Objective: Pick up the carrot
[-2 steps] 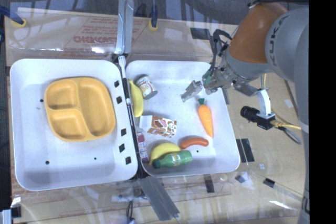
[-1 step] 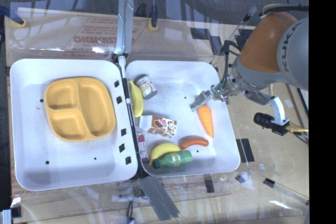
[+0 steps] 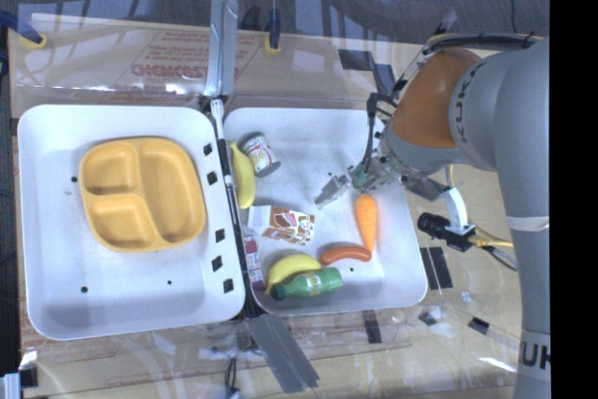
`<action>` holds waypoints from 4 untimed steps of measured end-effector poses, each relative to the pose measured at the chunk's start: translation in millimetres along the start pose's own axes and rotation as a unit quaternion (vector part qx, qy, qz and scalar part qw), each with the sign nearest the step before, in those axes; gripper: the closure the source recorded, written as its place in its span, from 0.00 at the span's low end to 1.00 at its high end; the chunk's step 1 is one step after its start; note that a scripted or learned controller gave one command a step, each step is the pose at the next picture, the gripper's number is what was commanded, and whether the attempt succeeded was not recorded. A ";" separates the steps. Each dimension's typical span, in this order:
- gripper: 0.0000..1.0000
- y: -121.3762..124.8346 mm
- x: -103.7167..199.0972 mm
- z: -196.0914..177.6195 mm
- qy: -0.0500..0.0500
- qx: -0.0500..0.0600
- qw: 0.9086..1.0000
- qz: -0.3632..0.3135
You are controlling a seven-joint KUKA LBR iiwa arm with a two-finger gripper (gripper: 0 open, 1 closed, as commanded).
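My gripper (image 3: 353,183) is hanging low in the right bin (image 3: 397,280), near its right side. One of my fingers (image 3: 329,192) is sticking out to the left like a small grey stick, and the other part is sitting just above the top of the carrot (image 3: 366,220). My fingers are looking a little apart, and nothing is sitting between them. I am not holding the carrot.

The carrot is lying flat on the bin floor, right under and a bit right of my gripper. Its fat end is pointing up toward me and its thin tip is pointing down toward the front of the bin. I cannot tell if I am touching its top or just floating over it.

Just below the carrot's tip, an orange-red sausage (image 3: 344,253) is lying sideways. Next to it, at the front of the bin, a yellow banana (image 3: 290,267) is curling over a green bottle (image 3: 308,285). A small picture card (image 3: 289,223) is lying in the middle. A little can (image 3: 259,154) is tipping over near the top left, and another yellow banana (image 3: 243,178) is leaning along the left wall.

In the left bin (image 3: 47,294), a yellow plate (image 3: 142,193) with three parts is sitting.

My big grey arm (image 3: 505,117) with its orange band (image 3: 430,112) is reaching in from the right.
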State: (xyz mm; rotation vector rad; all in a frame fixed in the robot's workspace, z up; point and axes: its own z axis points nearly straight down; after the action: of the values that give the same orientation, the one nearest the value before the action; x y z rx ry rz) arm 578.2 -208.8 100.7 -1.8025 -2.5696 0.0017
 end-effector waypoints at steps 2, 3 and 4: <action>0.00 -6.5 2.5 -35.6 -0.002 -0.002 0.990 -0.142; 0.00 2.9 -0.6 -33.0 -0.004 -0.003 0.969 -0.248; 1.00 4.2 -1.3 -44.1 -0.008 -0.005 0.968 -0.250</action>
State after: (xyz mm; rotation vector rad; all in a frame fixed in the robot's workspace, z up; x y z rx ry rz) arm 582.7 -208.6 144.8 -1.1095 -2.9562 0.0022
